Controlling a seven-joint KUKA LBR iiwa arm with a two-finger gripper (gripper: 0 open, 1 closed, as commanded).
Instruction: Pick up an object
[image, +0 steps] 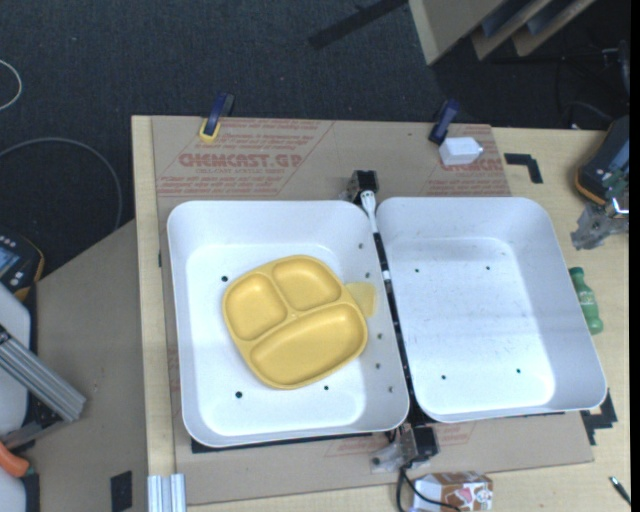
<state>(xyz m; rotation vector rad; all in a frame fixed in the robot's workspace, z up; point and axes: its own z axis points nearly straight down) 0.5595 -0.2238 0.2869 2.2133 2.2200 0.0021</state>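
Observation:
A yellow divided plate (293, 320) with three compartments lies in the left white bin (190, 260), slightly right of its middle. A small pale yellow piece (362, 297) pokes out from under the plate's right edge. My gripper (597, 228) hangs at the far right of the view, above the bench just past the upper right corner of the right white bin (480, 300), far from the plate. Nothing shows in its grasp. A small green object (586, 299) lies along the right rim of the right bin, a little below the gripper.
Both bins rest on a brown cardboard sheet (250, 160). A white block (459, 151) with a blue clamp sits behind the right bin, and a yellow-tipped clamp (213, 120) behind the left. Cables and a connector (365, 190) run between the bins.

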